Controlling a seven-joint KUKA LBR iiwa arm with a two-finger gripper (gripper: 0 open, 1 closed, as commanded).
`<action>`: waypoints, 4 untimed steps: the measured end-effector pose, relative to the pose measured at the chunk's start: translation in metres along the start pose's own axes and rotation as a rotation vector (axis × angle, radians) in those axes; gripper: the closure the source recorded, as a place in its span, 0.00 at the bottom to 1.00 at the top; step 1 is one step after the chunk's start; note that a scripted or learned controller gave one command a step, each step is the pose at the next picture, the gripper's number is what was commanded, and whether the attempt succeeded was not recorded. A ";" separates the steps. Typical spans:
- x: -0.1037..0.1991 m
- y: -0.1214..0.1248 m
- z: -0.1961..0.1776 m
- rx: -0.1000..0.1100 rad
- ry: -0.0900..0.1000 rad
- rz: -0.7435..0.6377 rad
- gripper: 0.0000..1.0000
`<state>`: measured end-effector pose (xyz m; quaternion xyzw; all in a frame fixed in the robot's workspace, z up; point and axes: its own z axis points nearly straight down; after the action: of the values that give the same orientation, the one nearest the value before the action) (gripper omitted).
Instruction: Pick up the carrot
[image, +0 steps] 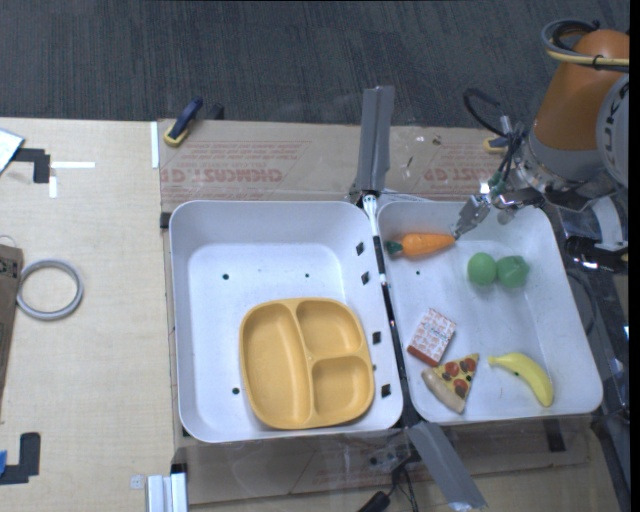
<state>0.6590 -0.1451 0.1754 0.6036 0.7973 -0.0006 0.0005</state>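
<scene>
**Hand poised beside the carrot, nothing gripped**

The hand hangs over the far edge of the right bin, tilted down toward the carrot, which suggests it is lining up an approach. At this size I cannot tell whether it is spread or pressed together; nothing sits in it.

The carrot lies on its side near the bin's far left corner, just beside the hand: smooth, orange, tapered, green at its blunt end. Nearer the middle sit two round green balls. Along the near edge lie a printed carton, a pizza slice and a glossy curved banana. The left bin carries a yellow divided plate.
</scene>
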 end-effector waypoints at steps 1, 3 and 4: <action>-0.001 0.000 -0.010 -0.002 -0.002 0.000 1.00; -0.014 -0.004 -0.022 -0.001 -0.001 0.091 0.00; 0.023 0.006 0.080 0.000 0.001 -0.196 0.00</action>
<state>0.6590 -0.1213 0.0958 0.5228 0.8525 -0.0002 0.0001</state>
